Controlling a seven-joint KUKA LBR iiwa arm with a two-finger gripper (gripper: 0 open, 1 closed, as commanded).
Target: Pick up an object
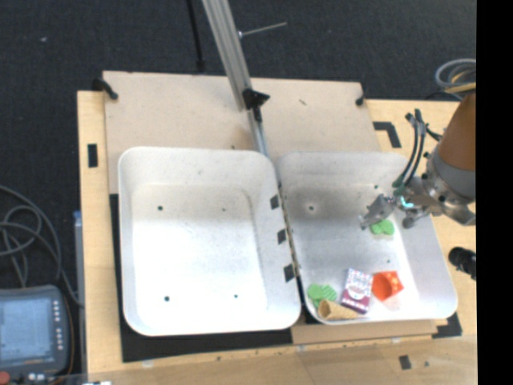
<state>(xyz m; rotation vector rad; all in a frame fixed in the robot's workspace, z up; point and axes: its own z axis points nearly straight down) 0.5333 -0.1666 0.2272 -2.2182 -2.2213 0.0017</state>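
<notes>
Right bin [321,183]: end effector [383,213] hung directly over green object [384,228], presumably lining up a grasp; its opening could not be told. Nothing visibly held; remaining items clustered at near edge.

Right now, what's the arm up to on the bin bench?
The gripper is down in the right bin, right next to a small green object near the bin's right side. I can't tell whether it has a hold on that piece. An orange object, a purple-and-white packet, a tan piece and another green piece sit clustered at the bin's near edge. The left bin isn't involved.
</notes>
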